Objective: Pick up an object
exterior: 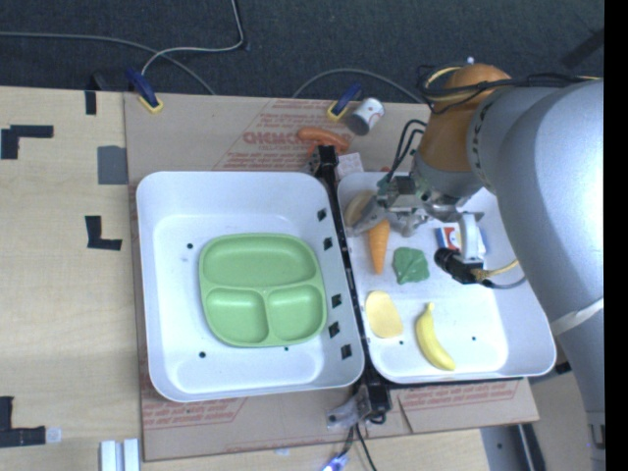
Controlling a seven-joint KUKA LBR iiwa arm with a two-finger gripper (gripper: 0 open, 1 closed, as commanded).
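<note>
The carrot [378,245] lies in the right bin [510,346], near its left wall, tip toward the lemon [384,315]. The gripper [400,214] sits just over its thick end; whether it grips cannot be told. Closing squarely across the carrot's width should prevent slipping.

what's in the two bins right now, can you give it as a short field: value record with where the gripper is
left bin: green divided plate, lying flat
right bin: carrot, green leafy piece, pale yellow piece, banana
carrot: near the bin's upper left, pointing down the view
banana: toward the lower edge, right of the pale yellow piece
gripper: low over the upper part of the right bin, just above the carrot
held object: none seen between the fingers
outside the bins: orange sausage-like item on the cardboard above them
</note>
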